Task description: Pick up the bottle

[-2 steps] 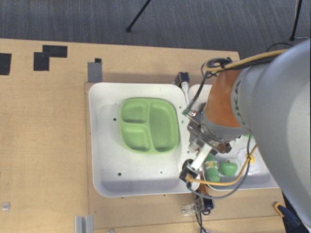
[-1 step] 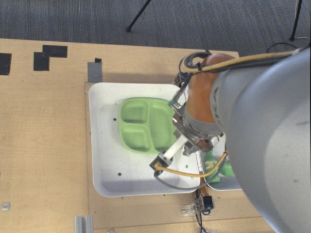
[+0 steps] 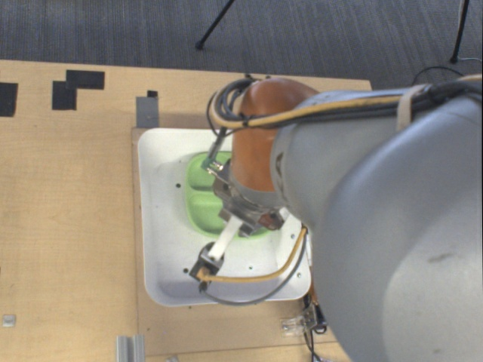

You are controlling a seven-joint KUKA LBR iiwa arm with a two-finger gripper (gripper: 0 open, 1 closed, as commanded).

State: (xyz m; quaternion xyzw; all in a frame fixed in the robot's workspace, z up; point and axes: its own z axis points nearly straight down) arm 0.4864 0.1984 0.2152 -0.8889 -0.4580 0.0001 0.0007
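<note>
A light green, rounded plastic thing (image 3: 199, 190), apparently the bottle, lies in the middle of the left white bin (image 3: 155, 232). Its right part is hidden under my wrist. My gripper (image 3: 240, 211) hangs straight over the green thing's right side, low in the bin, seen from above below the orange band. The wrist body covers the gripper's lower end, so whether it touches the green thing cannot be seen.
The grey arm covers the whole right side of the view, including the right bin. Bare white bin floor shows to the left of and in front of the green thing. The wooden bench (image 3: 68, 225) lies to the left, with black marks (image 3: 75, 87) at its far edge.
</note>
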